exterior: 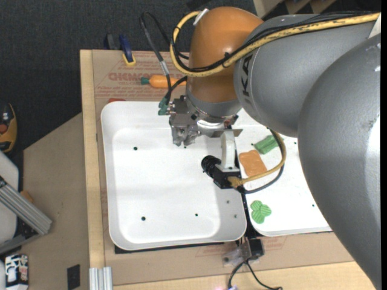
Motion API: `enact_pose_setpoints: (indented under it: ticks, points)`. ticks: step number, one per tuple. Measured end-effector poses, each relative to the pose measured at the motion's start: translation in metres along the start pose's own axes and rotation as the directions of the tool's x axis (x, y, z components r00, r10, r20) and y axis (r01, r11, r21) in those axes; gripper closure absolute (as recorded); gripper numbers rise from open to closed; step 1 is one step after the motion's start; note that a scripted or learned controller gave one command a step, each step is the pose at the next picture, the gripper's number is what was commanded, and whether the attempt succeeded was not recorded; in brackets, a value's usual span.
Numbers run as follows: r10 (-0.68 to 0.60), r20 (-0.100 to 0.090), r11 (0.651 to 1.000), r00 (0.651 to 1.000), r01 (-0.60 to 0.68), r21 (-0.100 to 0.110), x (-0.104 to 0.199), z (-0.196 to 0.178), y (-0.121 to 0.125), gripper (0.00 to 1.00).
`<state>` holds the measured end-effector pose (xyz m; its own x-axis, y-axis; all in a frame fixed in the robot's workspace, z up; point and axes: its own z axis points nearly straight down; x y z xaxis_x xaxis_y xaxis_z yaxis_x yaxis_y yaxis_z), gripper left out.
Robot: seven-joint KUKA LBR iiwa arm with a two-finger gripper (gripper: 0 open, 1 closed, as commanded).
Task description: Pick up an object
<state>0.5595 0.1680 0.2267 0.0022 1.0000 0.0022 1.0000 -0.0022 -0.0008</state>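
Orange block point(252, 163) (right bin point(296, 222)) lies right of gripper point(183, 139).

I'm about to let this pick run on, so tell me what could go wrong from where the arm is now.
1. The gripper hangs over the left bin, while the orange piece and green pieces lie in the right bin; closing here would likely grab nothing.
2. The black cable loops low beside the orange piece and could snag or drag it.
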Motion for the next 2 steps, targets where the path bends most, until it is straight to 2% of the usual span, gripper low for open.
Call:
enact_pose_setpoints:
  ticks: [1,2]
  points:
    - [-0.007,0.000,1.000,1.000,0.007,-0.004,0.058,-0.006,0.020,1.00]
    - [-0.003,0.003,1.000,1.000,0.003,0.005,0.056,0.007,0.002,1.00]
